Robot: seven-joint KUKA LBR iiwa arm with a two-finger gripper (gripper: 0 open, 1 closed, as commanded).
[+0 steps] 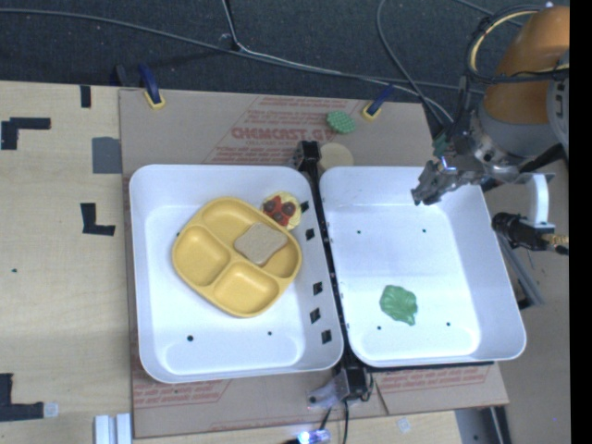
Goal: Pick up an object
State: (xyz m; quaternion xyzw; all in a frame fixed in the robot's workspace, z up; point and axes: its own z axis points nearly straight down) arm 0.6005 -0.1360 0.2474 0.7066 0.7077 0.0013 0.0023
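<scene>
Lettuce-like green piece (399, 303) lies alone in the right bin (462, 248), toward its near edge, and my gripper (427, 192) hangs over that bin's far rim, well apart from it; whether it is spread or pressed together I cannot tell, though nothing shows in it. I judge I should travel toward the near edge until centred above the piece, then descend straight and close low on the floor. Reddish print on the cardboard (268, 129) beyond the bins seems to read "CHEMCAST", reversed.

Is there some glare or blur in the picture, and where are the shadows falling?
Camera view: even, soft light; the white bins look bright but keep their detail; the green object casts a faint shadow only; the hand looks slightly blurred; the yellow tray is sharp.
</scene>
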